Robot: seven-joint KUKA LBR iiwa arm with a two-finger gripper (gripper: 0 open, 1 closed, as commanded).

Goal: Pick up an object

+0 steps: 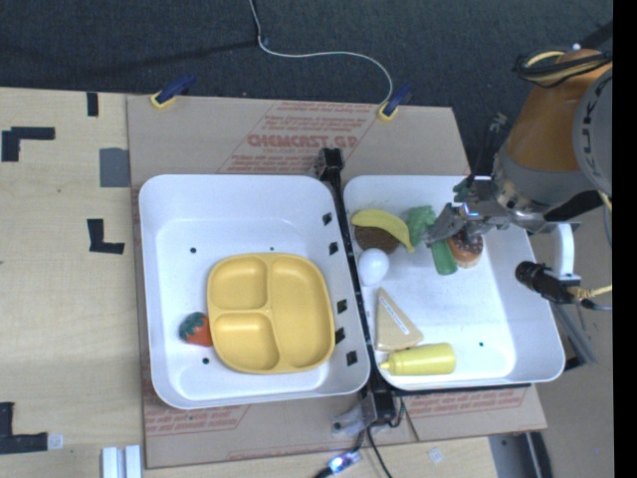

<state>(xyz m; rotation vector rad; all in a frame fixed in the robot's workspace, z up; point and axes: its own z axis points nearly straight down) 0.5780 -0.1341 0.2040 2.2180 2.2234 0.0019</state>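
Green toy (441,257), pincer (450,229) above, cardboard print (303,139) perhaps "CHEMGRAF"

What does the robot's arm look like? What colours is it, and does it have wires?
The arm is big and rounded, grey with a wide orange band above the wrist. A yellowish cable loops over the top of it. At its end is a small dark metal gripper with two thin fingers. A white curved piece and a black knob stick out just below the wrist, beside the right bin.
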